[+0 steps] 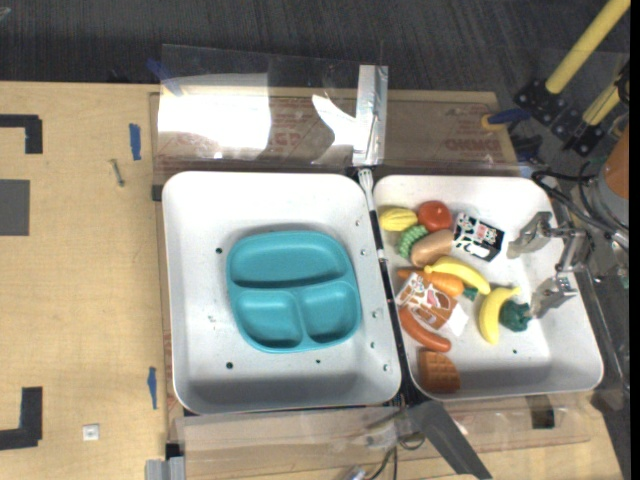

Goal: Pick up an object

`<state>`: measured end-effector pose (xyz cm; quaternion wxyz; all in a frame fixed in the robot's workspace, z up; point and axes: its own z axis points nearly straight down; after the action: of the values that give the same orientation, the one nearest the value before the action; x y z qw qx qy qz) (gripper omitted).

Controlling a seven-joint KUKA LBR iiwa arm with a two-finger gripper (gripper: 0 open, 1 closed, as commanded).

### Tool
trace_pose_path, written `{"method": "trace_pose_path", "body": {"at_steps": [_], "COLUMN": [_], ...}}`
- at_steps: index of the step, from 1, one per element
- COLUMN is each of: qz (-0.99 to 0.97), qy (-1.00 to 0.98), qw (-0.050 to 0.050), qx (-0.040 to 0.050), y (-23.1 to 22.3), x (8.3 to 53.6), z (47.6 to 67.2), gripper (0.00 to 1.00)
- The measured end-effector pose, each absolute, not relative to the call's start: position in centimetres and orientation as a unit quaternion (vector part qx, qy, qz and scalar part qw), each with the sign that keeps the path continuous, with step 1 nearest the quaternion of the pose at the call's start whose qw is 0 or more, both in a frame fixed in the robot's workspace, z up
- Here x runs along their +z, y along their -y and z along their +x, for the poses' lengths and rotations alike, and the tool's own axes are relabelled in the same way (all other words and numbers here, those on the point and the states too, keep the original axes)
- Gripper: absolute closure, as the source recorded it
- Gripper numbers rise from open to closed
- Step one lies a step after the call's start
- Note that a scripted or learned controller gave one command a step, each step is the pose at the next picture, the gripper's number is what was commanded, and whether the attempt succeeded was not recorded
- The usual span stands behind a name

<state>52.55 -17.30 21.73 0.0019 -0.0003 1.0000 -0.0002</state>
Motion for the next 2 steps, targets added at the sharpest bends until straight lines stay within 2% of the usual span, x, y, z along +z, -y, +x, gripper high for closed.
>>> {"method": "trace_pose_path", "body": {"at_steps": [1,2], "qz": [-0.043,-0.044], "qy": [-0.999,-0.999], "qw": [0.006,0.007], "qx": [-0.0016,-0.0016], "y": [16.1,15.9], "x": [8.9,10.0], "z": [53.6,53.7], "gripper": [0.00,1.00]}}
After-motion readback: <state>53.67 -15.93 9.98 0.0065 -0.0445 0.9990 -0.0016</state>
